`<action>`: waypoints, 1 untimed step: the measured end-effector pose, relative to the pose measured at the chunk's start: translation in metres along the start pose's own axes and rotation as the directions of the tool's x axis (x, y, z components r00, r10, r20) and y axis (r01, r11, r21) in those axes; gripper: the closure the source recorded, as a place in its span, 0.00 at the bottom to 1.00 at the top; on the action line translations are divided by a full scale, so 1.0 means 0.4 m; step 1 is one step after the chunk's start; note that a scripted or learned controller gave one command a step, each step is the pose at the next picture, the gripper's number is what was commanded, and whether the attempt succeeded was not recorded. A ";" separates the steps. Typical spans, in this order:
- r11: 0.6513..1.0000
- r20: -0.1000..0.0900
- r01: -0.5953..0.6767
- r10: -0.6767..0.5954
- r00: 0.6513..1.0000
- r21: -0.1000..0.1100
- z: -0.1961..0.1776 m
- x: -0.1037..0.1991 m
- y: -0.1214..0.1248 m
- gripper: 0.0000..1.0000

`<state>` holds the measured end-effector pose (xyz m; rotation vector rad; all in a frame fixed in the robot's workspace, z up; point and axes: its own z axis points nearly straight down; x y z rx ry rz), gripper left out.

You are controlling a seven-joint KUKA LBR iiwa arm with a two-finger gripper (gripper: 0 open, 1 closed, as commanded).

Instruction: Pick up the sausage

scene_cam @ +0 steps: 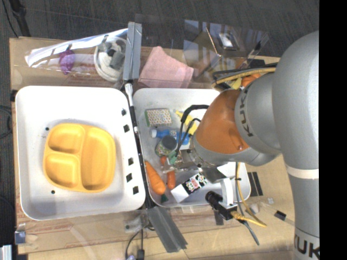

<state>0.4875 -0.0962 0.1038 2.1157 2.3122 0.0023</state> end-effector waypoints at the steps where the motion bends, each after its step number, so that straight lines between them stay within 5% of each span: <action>1: 0.990 -0.004 -0.140 0.141 0.990 0.008 -0.337 0.052 0.022 1.00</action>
